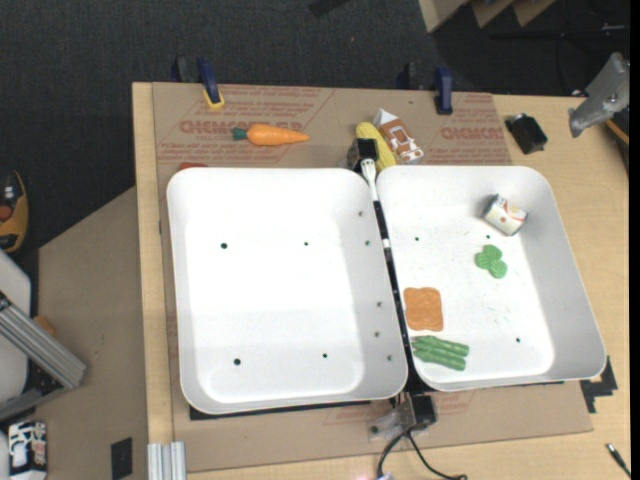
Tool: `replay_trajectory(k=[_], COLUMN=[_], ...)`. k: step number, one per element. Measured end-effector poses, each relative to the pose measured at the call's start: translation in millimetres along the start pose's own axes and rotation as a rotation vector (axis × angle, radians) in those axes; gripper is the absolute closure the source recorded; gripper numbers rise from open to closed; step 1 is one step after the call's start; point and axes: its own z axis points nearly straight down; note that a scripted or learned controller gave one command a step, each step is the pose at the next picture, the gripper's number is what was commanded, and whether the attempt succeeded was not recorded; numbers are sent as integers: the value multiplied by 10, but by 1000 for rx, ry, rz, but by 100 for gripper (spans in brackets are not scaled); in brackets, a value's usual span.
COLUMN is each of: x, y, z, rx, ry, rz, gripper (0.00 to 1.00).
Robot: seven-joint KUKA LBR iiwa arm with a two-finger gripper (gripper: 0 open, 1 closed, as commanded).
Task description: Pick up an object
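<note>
Not much of the arm (603, 96) to go on here, tbh. Just a pale grey chunk at the upper right edge of the camera view. Angular and hard-edged, kinda metal-looking, matte rather than shiny. Lighter on the upper face, a shade darker along the lower side. Wider up top, narrowing to a blunt tip on the left end. Small darker patch around the middle, maybe a screw or a recess, way too tiny to call. Too blurry to say which part of the arm, honestly.
</note>
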Motion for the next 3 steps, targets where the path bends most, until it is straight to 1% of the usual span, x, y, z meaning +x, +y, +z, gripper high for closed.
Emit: replay_trajectory(k=[1,2,3], x=[1,0,1], y=[9,9,18], z=[-111,-107,-217], rx=[-6,-5,-10], ry=[-1,-1,-2], rz=[0,0,-1], gripper=[100,0,100])
